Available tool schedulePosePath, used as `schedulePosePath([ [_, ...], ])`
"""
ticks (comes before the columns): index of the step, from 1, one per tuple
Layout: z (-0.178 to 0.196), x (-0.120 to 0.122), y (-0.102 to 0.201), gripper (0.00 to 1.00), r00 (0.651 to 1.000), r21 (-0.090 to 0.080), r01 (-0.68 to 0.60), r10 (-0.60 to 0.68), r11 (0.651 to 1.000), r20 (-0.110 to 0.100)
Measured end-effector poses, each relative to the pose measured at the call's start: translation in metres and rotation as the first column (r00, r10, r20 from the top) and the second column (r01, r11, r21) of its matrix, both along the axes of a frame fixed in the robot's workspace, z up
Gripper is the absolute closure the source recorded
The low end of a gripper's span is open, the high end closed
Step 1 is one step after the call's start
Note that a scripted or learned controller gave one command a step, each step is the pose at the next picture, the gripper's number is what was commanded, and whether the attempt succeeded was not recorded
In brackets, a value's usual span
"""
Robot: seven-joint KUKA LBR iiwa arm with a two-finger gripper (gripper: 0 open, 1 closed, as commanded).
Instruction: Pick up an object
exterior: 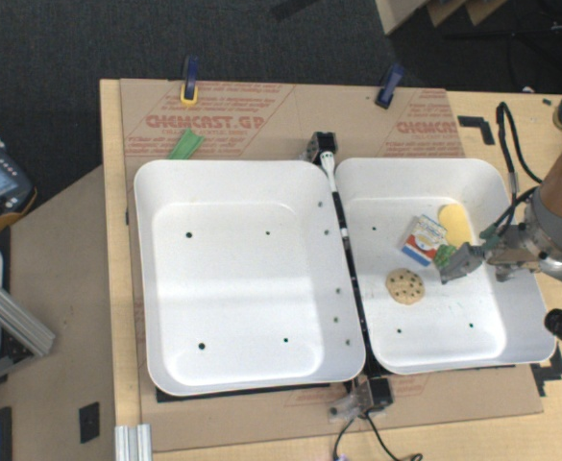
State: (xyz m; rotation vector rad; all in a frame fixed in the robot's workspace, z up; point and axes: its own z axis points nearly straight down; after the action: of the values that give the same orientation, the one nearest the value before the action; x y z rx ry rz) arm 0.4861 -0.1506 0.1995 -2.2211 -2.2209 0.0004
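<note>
You see the arm [549,229] reach in from the right side, over the right bin [473,339], and its gripper [456,262] hangs low above the bin floor, just right of the group of objects. The dark fingers [451,265] point to the left and a little downward; from this angle you cannot tell how wide they stand, and no object is seen between them. Three things lie close together in the right bin. A round cookie [405,285] with dark spots lies on the floor of the bin, just left and a little below the fingertips, near them but apart. A small packet [421,241], white with red and blue print, lies above the cookie and left of the gripper; a green bit at its lower right corner is touching or almost touching the finger, which of the two you cannot tell. A yellow object [455,224], long and rounded, lies beside the packet on its right, directly above the gripper tip. The left bin [165,334] stands beside the right one, and both rest on a brown cardboard sheet [261,113] that is held by two clamps at the far edge.
</note>
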Motion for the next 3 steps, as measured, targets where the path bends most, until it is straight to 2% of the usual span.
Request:
schedulePosePath([
  [1,0.011,0.001,0.000,1.00,1.000,-0.002,0.000,0.000,1.000,0.003],
  [2,-0.016,0.043,0.086,1.00,1.000,0.001,-0.008,0.008,1.000,0.003],
  [3,-0.022,0.068,0.034,1.00,1.000,-0.003,0.003,-0.003,1.000,0.004],
])
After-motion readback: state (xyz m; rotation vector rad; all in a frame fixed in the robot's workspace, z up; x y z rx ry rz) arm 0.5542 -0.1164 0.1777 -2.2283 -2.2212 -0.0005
